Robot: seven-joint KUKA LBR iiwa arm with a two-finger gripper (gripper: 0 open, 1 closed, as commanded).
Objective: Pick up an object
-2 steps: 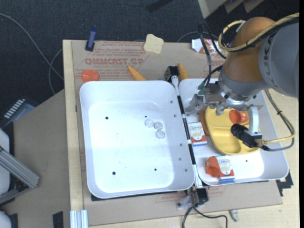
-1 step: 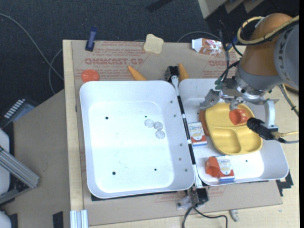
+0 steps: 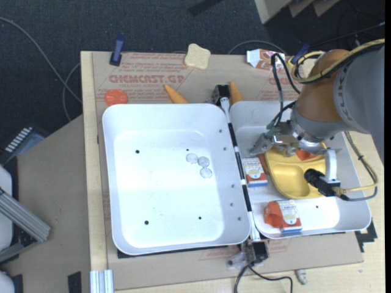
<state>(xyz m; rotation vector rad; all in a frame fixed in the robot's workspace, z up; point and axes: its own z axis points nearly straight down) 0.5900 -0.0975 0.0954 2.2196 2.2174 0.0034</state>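
Yellow object (image 3: 289, 177), "CHEMCAST" cardboard (image 3: 146, 78) behind

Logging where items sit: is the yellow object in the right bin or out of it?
In: the yellow object lies within the right bin, under the arm.

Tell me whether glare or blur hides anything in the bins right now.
Camera view: the left shallow white bin is washed out by bright light, its clear round pieces barely visible; the yellow curved plastic object reads sharp; the gripper sits in the arm's shadow.
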